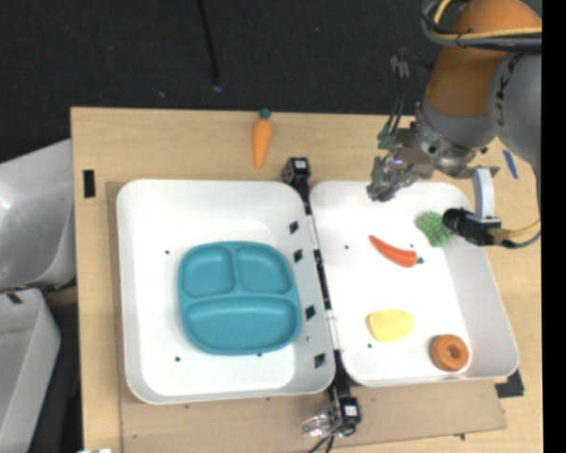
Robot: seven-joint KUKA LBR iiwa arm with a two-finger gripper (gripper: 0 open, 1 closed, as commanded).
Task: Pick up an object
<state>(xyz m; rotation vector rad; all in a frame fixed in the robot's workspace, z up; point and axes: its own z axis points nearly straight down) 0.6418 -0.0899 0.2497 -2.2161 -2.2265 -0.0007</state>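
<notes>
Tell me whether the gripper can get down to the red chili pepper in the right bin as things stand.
Probably yes. The gripper hangs over the right bin's far edge, and the red chili pepper lies alone on the bin floor just nearer the camera, nothing touching or covering it.

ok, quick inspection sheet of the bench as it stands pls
Surface: wooden bench bearing left bin and right bin, side by side.
Job's things: in the right bin, red chili pepper, yellow piece, brown donut, green piece.
Clutter: blue divided plate in the left bin; carrot on the bench behind the bins.
Grippers: gripper above the right bin's far edge, holding nothing.
Cables: yellow-black loop on the arm.
Surroundings: white casing at left.
</notes>
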